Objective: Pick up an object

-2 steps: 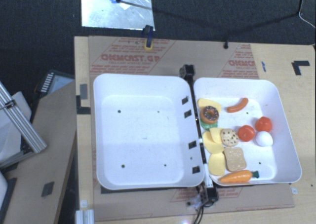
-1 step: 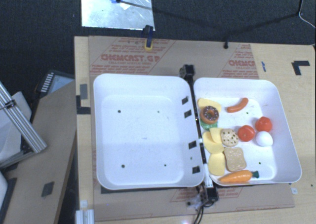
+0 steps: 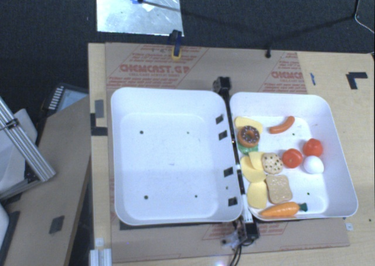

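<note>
The right bin (image 3: pixel 328 112) holds several toy foods. A sausage (image 3: pixel 282 124) lies near its back, with a chocolate donut (image 3: pixel 249 136) on a yellow piece (image 3: pixel 248 123) to the left. Two red tomatoes (image 3: pixel 313 146) (image 3: pixel 292 157) and a white egg (image 3: pixel 314 166) sit to the right. A cookie (image 3: pixel 272 163), a slice of bread (image 3: pixel 279 188), yellow pieces (image 3: pixel 256 194) and a carrot (image 3: pixel 280 211) lie toward the front.
The left bin (image 3: pixel 170 153) is bare white plastic. Black clips (image 3: pixel 224 136) line the seam between the bins. A shiny metal sheet (image 3: pixel 139 1) lies behind the bench, and an aluminium rail (image 3: pixel 23 147) stands at the far left.
</note>
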`<state>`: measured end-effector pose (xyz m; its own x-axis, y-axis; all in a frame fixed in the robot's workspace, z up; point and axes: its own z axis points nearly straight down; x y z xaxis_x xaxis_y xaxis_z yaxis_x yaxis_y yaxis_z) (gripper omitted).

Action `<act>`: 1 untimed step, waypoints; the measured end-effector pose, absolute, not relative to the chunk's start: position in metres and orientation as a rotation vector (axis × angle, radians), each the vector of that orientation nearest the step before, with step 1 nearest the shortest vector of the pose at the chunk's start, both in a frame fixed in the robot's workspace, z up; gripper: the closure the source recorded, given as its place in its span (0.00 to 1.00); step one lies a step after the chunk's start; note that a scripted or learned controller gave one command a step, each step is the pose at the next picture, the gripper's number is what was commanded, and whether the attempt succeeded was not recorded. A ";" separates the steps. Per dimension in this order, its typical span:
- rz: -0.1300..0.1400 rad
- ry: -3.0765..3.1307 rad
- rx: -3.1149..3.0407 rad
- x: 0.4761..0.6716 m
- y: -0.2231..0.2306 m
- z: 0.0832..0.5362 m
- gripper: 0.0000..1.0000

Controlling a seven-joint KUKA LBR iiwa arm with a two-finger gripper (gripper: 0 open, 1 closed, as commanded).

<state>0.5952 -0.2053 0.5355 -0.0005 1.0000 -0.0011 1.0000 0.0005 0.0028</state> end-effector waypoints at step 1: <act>0.004 2.225 2.216 0.521 -0.176 0.536 1.00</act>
